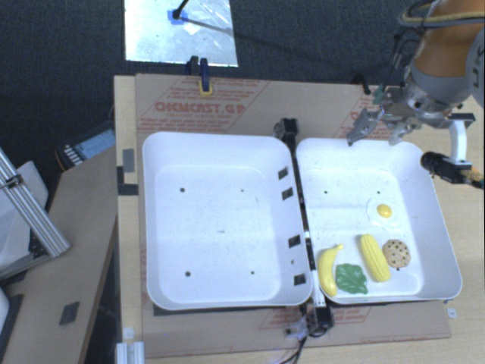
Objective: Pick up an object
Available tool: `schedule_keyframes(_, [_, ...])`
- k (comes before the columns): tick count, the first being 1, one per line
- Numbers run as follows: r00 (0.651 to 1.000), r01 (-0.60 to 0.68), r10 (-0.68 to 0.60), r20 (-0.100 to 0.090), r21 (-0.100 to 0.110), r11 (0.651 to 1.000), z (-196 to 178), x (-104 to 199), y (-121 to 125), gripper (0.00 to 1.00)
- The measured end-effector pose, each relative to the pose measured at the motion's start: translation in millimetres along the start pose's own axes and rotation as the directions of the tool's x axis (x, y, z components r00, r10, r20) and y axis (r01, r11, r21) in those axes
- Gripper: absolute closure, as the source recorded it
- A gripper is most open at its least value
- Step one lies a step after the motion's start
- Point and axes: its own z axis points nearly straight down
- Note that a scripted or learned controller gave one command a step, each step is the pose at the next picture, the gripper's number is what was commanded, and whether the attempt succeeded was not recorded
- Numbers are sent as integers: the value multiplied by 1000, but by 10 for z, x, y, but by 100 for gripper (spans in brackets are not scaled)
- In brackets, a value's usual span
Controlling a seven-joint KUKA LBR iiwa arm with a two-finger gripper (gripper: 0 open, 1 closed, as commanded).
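The right bin [424, 203] holds a fried egg [383, 211], a corn cob [373, 257], a cookie [396, 253], a yellow banana [328, 269] and a green leafy piece [351, 278], all gathered toward its near side. My gripper [380, 130] hangs above the far edge of the right bin, well apart from these objects. Its two grey fingers are spread open and nothing sits between them.
The left bin [159, 203] stands beside the right one, with a black divider strip [297, 203] between them. Both rest on a brown cardboard sheet [227, 105]. A shiny metal plate [179, 21] lies beyond the bench.
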Motion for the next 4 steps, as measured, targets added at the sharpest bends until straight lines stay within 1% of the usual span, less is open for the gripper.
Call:
schedule_keyframes(1, [1000,-3,3,-2,12,1000,1008,11,-442,0])
schedule_keyframes(2, [1000,8,-8,-1,-18,1000,-703,509,-465,0])
schedule_keyframes(3, [1000,-5,5,0,5,1000,321,35,-571,0])
schedule_keyframes(4, [1000,0,0,3,-18,1000,-2839,-110,-1389,0])
